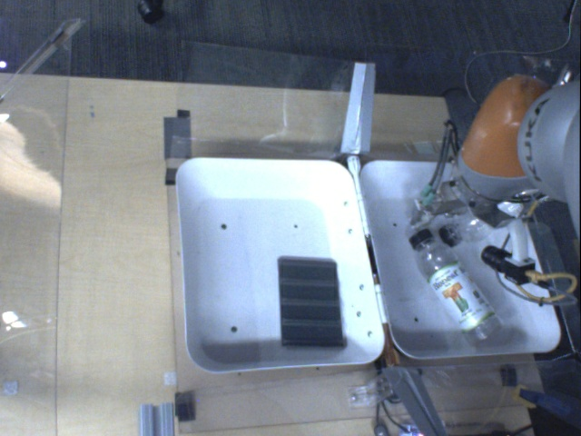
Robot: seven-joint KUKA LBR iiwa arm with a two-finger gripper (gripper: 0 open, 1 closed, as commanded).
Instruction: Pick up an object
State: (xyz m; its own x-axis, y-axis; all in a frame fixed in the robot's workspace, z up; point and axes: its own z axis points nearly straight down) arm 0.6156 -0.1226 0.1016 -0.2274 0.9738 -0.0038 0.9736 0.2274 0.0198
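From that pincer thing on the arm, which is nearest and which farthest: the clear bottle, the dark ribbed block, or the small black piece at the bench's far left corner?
1. Bottle, right bin, just below the pincer.
2. Ribbed block, left bin, lower middle.
3. Black piece, on the bench beyond the left bin's far corner.

You've got loads of room in the left bin point(209, 243), just that black ribbed block point(310, 302) near the front. The right bin point(399, 325) is tight: bottle point(454, 289) and arm point(517, 139) crowd it.
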